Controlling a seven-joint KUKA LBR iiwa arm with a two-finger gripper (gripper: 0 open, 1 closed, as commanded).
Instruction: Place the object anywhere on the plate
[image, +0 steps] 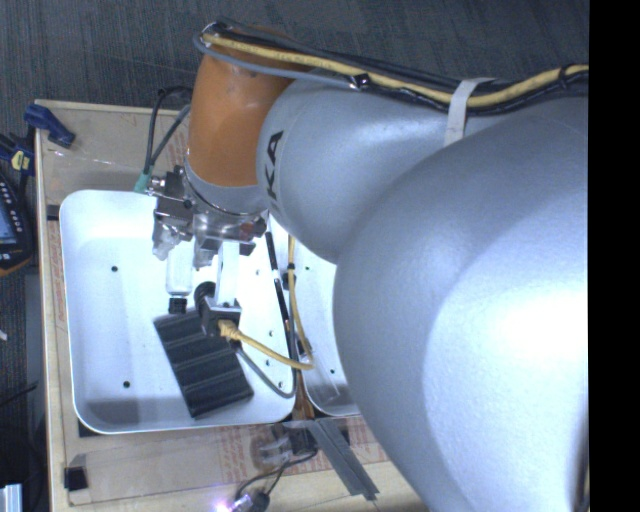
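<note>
**Pre-grasp over left bin, nothing gripped yet**

The gripper (192, 298) is seen low over the left bin (75, 300), hung below the orange band (225, 120) of the arm. The jaws are read as released: the two fingertips (178, 303) stand apart, and white bin floor is seen between them. Nothing is gripped.

The task's thing is taken to be the black ribbed block (203, 365). It lies flat on the bin floor, just beyond the jaw tips on the side toward the view's bottom edge, its long axis slanted away from them. Its nearest short end sits just beside the tips; contact cannot be judged from this angle. A yellow cable (265, 350) is run past the jaws on their right-bin side and crosses close to the block's upper corner.

Step in hand, as judged: approach and alignment for the pick. Transfer to the plate is not yet begun.

Called for next:
- the jaws are to be shifted over the block's body, since only its end is near them now
- the wrist is to be turned so the block's narrow width is spanned, not its length
- the jaws are to be lowered, then closed across the ribbed sides
- a hold is to be confirmed before any lift toward the right bin (325, 405)
</note>
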